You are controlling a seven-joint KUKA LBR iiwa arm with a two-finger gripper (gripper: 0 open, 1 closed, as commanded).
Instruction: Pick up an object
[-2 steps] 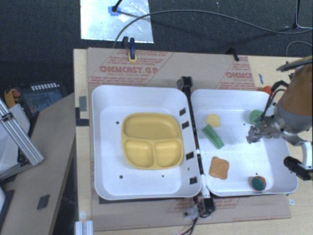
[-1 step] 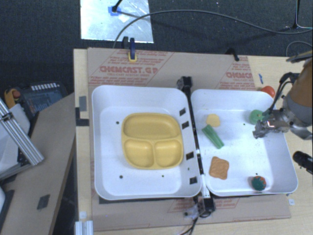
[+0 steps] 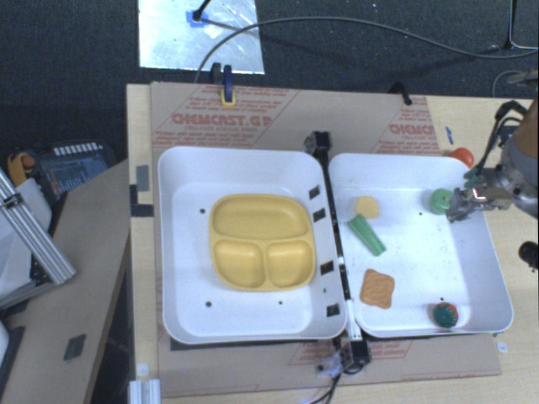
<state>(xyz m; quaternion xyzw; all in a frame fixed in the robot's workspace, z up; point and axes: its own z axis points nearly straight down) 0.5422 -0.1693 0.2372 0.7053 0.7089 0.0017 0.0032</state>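
The gripper (image 3: 461, 205), finger state unclear, should centre over the green ball (image 3: 441, 199) before descending.

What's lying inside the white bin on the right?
Right bin: a yellow disc, green stick, orange cookie-like piece, multicoloured ball, green knob beside the gripper, which covers the rim.

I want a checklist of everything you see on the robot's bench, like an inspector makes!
Surface: bench bearing two white bins, left bin and right bin, side by side.
Job's things: in the right bin, green stick, pale yellow piece, orange waffle-like piece, green ball, multicoloured ball.
Clutter: yellow divided tray in the left bin.
Grippers: gripper at the right bin's right rim, beside the green ball.
Cables: black cable across the dark floor.
Surroundings: shiny metal sheet; aluminium bar.
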